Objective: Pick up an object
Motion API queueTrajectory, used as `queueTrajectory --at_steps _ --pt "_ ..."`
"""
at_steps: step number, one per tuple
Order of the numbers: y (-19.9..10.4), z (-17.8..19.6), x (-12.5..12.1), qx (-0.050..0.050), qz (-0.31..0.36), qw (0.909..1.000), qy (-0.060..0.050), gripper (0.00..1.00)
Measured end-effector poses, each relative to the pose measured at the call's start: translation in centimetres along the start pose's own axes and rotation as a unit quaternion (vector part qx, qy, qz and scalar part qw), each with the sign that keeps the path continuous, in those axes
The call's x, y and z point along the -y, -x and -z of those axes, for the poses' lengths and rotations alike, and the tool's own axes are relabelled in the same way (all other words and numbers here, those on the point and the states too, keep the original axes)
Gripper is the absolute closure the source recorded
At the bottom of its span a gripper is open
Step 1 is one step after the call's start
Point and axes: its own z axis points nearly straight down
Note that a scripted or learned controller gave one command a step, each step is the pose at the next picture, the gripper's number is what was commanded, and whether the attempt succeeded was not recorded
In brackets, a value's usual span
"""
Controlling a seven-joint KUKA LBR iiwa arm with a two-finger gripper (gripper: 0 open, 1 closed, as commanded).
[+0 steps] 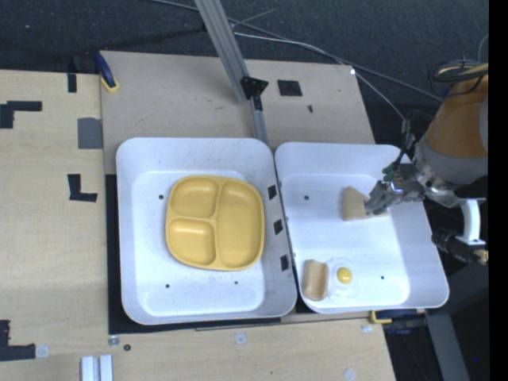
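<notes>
Here, hand (379,199) low in right bin (413,292), touching beige wedge (353,204); grip state unclear.

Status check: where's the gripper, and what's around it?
Gripper low in right white bin, at tan wedge-shaped block. Grasp unconfirmed. Fried egg toy and tan bread piece nearer front, apart.

Two white bins sit side by side: the left bin (143,236) and the right bin (413,268). One yellow divided plate (215,221) lies in the left bin. The right bin carries three items: one tan wedge (353,204), one bread slice (315,279), one fried egg (343,276).
</notes>
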Motion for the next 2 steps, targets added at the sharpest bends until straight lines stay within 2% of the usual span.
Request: queueTrajectory --at_steps 1,2 --pt "0.0 5.0 -0.1 0.000 0.000 1.0000 0.001 1.00" --pt "-5.6 3.7 -0.3 -0.001 0.001 1.0000 -0.003 1.00"
